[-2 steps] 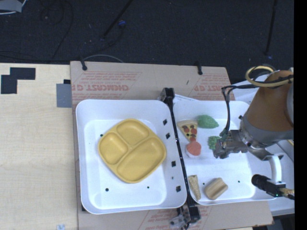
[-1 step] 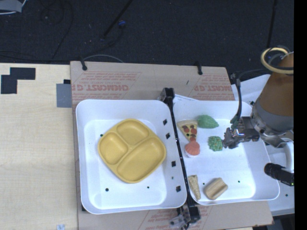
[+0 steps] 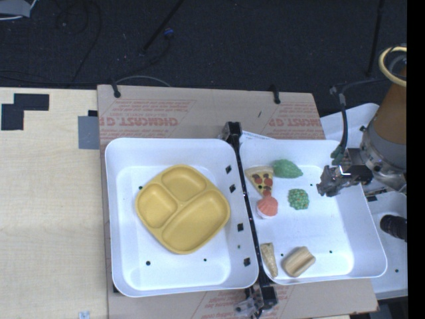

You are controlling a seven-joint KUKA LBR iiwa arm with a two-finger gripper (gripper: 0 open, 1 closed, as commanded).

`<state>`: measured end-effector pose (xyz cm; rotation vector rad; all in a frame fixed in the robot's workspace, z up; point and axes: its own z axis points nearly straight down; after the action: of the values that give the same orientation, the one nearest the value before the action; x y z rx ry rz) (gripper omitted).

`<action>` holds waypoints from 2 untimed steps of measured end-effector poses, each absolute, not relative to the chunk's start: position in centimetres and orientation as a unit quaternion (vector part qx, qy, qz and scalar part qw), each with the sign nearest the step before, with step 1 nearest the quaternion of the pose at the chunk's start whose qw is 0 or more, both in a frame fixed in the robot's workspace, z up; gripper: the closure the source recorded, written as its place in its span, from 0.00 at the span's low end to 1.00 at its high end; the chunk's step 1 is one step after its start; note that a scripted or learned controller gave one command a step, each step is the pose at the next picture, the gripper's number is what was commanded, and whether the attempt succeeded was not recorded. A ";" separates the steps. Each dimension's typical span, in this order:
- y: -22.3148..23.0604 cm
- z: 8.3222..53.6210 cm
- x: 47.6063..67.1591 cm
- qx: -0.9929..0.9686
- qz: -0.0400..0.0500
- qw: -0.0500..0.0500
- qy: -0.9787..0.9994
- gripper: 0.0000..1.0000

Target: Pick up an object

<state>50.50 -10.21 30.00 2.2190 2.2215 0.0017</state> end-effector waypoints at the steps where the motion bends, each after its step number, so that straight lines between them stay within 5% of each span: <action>1: -6.3 28.7 51.5 0.706 -0.001 -0.002 0.708 1.00; 2: -1.3 26.6 53.0 0.706 -0.002 -0.003 0.709 1.00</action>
<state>53.02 -1.27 26.59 2.2205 2.2306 -0.0050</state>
